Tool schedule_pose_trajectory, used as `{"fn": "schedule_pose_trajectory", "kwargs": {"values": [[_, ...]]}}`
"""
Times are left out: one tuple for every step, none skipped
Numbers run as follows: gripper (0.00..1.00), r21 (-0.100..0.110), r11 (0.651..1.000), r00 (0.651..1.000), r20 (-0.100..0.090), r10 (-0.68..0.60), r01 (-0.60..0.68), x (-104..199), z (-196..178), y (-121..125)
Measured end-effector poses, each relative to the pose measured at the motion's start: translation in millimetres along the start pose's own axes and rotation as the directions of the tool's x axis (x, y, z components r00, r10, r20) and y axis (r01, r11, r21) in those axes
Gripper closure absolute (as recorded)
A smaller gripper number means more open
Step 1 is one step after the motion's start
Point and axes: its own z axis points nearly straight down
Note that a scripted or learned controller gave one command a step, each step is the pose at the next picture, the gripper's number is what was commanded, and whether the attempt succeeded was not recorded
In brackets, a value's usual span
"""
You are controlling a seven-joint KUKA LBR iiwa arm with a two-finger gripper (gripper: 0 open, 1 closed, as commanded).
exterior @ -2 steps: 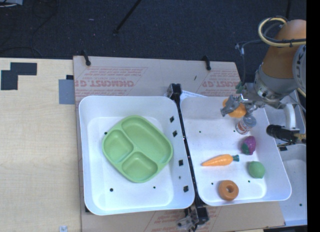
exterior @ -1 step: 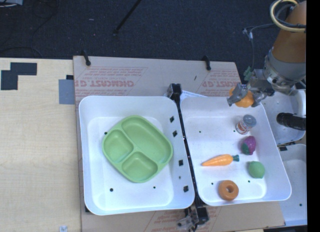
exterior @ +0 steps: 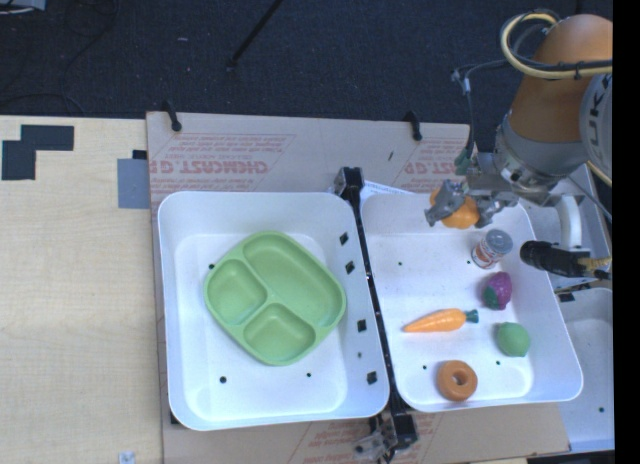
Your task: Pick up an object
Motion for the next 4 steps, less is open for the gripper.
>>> {"fn": "schedule_pose_trajectory", "kwargs": {"values": [[1.00,-0.001,1.000,1.000,0.000,-0.001,0.001,55,-6,-8],[1.00,0.000,1.000,1.000,0.000,-0.001,0.001,104,-11,-20],[1.00,0.001,1.000,1.000,0.000,-0.001,0.001,161,3,-25],[1.00,0.002,1.000,1.000,0.001,-0.001,0.001,212,8,-48]]}}
